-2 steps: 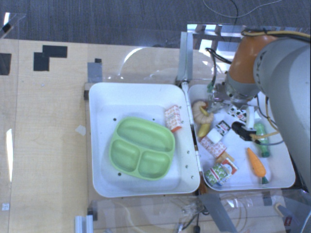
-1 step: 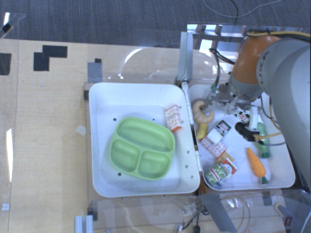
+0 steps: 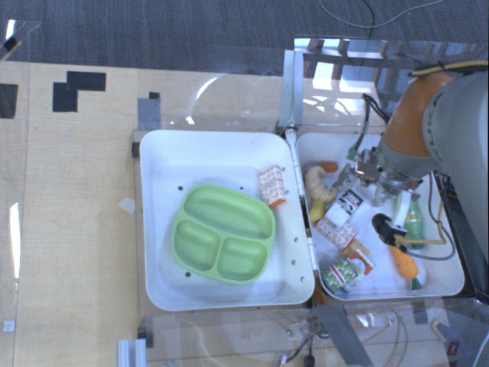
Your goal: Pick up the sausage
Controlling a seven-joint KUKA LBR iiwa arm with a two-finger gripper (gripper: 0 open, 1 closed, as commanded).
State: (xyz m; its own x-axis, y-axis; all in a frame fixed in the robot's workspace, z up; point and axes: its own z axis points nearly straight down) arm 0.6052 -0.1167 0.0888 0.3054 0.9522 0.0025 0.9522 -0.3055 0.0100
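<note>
The sausage [image 3: 327,167] is a small red-orange piece lying near the back left of the right bin [image 3: 451,285], just behind a tan croissant-shaped item [image 3: 316,186]. My gripper [image 3: 355,173] hangs low over the right bin's back middle, a short way right of the sausage and apart from it. Nothing shows held by it. The grey arm with its orange band comes in from the right and hides the bin's back right corner.
The right bin also holds a white packet with black print [image 3: 348,202], a pink-white packet [image 3: 337,232], a green-red pouch [image 3: 348,271], a carrot [image 3: 406,264] and a green bottle [image 3: 413,217]. The left bin [image 3: 153,205] holds a green divided plate [image 3: 222,234] and a small snack packet [image 3: 271,186].
</note>
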